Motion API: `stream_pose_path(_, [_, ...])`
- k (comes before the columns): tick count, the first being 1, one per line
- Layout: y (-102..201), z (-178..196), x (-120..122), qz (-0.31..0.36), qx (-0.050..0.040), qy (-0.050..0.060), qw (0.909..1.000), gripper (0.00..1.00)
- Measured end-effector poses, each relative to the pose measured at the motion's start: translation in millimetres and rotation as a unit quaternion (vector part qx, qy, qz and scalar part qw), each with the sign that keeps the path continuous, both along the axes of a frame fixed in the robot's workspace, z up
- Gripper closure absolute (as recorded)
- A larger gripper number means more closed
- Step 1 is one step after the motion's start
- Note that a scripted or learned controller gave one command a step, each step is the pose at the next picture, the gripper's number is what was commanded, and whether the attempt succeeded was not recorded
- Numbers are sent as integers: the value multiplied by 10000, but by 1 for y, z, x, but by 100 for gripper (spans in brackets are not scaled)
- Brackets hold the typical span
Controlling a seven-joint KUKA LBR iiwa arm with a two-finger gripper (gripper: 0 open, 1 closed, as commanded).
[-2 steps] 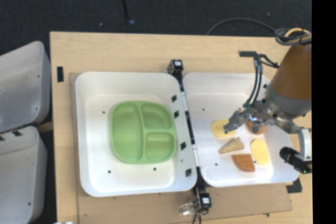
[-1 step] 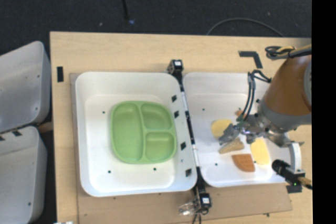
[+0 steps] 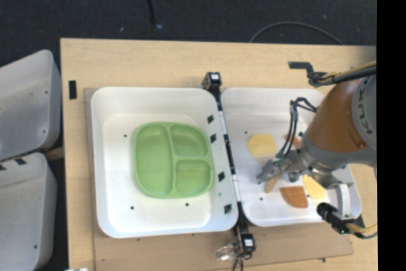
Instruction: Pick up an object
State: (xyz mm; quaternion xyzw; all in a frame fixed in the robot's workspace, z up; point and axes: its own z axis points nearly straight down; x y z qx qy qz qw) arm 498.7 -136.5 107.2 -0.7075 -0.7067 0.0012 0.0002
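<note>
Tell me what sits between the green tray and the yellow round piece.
In the camera view, the two bins' adjoining rims with their black clips lie between the green tray and the yellow round piece; otherwise just bare white bin floor.

Green tray [image 3: 172, 159] smooth plastic; white bins [image 3: 114, 212] glossy plastic; bench [image 3: 146, 60] matt wood.

Green tray [image 3: 172, 159], white bins [image 3: 101, 155], yellow disc [image 3: 261, 144], orange-brown wedge [image 3: 294, 196]

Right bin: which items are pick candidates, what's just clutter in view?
Job:
- gripper, low in right bin
- pale yellow round piece
- orange-brown piece
- yellow piece

Lying about:
- green divided tray in left bin
</note>
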Motion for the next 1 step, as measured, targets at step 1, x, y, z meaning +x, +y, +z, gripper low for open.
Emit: stream_pose_path(1, [0,13,1,-33,6,-21,10000,100])
